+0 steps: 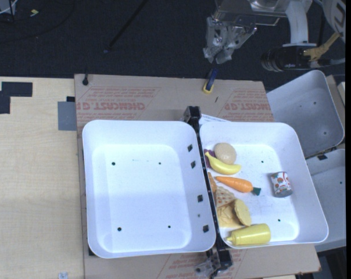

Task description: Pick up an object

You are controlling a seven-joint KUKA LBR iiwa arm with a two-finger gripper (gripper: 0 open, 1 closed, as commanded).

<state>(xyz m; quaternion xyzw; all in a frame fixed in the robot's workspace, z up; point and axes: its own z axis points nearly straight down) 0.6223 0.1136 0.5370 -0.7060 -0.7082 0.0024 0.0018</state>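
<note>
My gripper (pixel 220 52) hangs high at the top of the camera view, well above and behind the bins, with nothing visible between its fingers. The right bin (pixel 294 150) holds a pale egg-shaped object (pixel 225 151), a yellow banana (pixel 224 166), an orange carrot (pixel 236 184), a small red and white can (pixel 281 184), a yellow bottle (pixel 249 234) and some tan bread-like pieces (pixel 230 209). All of these lie along the bin's left side and front, except the can, which sits toward the right.
The left bin (pixel 100 156) sits beside the right one on a cardboard sheet (pixel 135 97). A small blue and yellow item (pixel 210 82) lies on the cardboard behind the bins. A grey metal panel (pixel 312 106) stands at the right.
</note>
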